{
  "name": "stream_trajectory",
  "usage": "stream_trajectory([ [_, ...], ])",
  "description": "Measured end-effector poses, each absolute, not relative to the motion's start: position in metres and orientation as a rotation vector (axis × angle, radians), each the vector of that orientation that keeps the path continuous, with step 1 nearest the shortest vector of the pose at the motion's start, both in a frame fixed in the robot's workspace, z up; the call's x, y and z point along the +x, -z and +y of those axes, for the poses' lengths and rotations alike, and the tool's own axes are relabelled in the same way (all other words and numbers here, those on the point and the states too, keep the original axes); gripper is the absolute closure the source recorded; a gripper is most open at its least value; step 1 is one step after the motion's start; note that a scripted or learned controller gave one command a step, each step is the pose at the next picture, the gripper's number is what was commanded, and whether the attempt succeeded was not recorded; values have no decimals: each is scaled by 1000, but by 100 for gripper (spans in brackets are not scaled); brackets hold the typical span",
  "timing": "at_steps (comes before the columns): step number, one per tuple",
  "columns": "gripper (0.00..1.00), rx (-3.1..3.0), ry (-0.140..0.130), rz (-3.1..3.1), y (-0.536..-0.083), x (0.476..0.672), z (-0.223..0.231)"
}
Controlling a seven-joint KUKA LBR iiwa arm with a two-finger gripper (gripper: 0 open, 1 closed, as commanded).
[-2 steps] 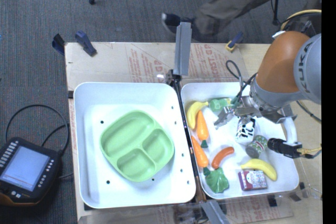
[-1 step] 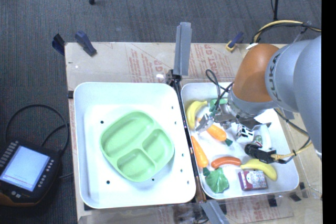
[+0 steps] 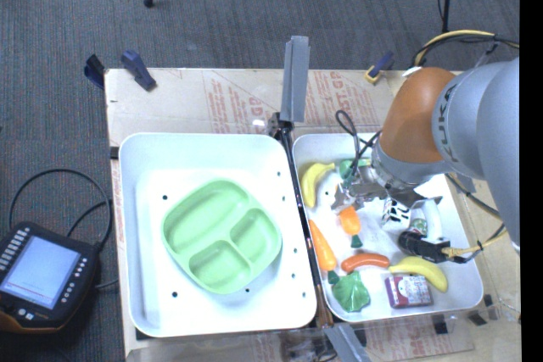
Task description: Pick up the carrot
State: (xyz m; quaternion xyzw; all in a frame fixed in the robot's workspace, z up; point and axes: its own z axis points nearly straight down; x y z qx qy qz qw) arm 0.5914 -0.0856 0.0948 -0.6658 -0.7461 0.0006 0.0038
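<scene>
One camera sits high above the bench (image 3: 221, 102) and looks down at a slant. It is far enough back to take in both white bins, the left bin (image 3: 136, 174) and the right bin (image 3: 462, 220), plus some grey floor (image 3: 85, 4) around them.

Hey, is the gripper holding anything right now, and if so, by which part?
That cannot be told. The gripper sits low in the right bin, just above a small orange piece, but nothing shows between its fingers. The carrot lies apart, by the bin's left wall.
</scene>
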Motion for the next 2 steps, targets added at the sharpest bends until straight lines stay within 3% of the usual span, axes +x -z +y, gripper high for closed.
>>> stream_trajectory([
  [1,100,-2022,-4,-2396,-85,643,-127],
  [2,100,-1941,-1,-2468,-211,621,-51],
])
